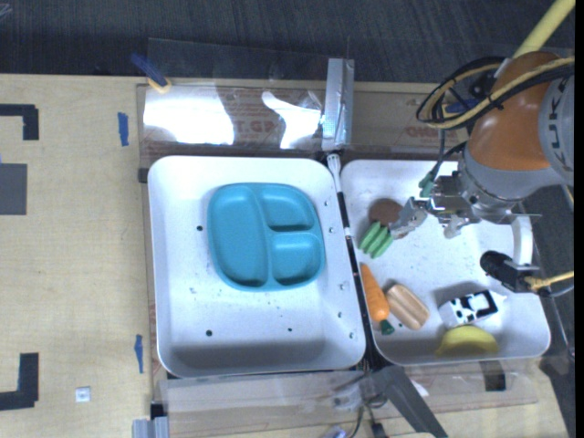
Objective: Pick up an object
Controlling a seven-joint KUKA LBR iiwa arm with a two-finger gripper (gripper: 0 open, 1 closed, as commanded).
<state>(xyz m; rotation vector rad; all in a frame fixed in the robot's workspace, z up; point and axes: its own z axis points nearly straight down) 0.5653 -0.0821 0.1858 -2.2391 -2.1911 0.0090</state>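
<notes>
My gripper [427,224] hangs over the right bin [527,336], in its upper middle. It is open, and only bare bin floor shows between its fingers. The left fingertip [402,225] is right beside a green ribbed toy [375,239] and a brown round piece [386,212]. Lower in the same bin lie an orange carrot [374,296], a tan bread roll [407,306], a black-and-white toy [469,307] and a yellow fruit [467,339].
The left bin [178,318] bears a blue divided plate [265,235]. A metal divider [338,103] stands behind the bins. Yellow and black cables [461,89] loop above the wrist, and a black part [500,268] hangs over the right bin's right side.
</notes>
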